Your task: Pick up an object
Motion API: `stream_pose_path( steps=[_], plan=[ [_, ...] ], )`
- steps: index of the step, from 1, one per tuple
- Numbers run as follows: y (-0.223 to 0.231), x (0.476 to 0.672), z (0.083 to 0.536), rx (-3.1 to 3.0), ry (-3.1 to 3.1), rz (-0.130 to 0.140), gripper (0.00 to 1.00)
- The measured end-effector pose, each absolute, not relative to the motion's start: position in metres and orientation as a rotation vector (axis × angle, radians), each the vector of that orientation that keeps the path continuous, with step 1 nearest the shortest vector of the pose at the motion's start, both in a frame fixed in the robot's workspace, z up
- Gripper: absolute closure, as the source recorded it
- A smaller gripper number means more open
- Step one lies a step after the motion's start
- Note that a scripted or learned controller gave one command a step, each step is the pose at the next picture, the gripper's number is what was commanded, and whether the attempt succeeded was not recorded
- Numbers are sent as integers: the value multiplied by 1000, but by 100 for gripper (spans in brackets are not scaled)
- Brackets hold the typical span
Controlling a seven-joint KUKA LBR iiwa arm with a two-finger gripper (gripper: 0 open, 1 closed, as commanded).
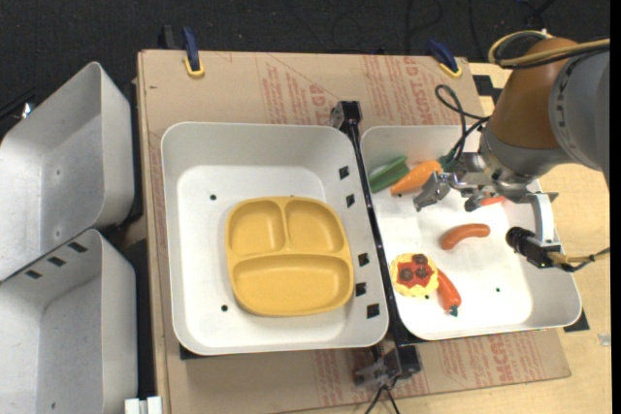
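Carrot (418, 176) lies in right bin (553, 305), touching green pepper (387, 173) at far left corner. Same bin: sausage (467, 234), pizza slice (414, 274), small orange-red chili (448, 292). Left bin (184, 208) holds yellow divided tray (288, 255). Fingers (434, 195) hang just beside carrot, on its near right; cannot tell how far apart they stand; nothing visibly held.
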State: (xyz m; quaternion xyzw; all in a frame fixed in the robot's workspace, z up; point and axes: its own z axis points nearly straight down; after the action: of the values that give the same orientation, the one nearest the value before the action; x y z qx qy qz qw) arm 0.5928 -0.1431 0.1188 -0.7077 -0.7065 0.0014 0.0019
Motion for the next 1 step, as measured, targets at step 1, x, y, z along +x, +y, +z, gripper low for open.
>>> stream_pose_path(
  steps=[1],
  plan=[
    [-142, 592, 91, -2221, -2218, 3, 0]
  ],
)
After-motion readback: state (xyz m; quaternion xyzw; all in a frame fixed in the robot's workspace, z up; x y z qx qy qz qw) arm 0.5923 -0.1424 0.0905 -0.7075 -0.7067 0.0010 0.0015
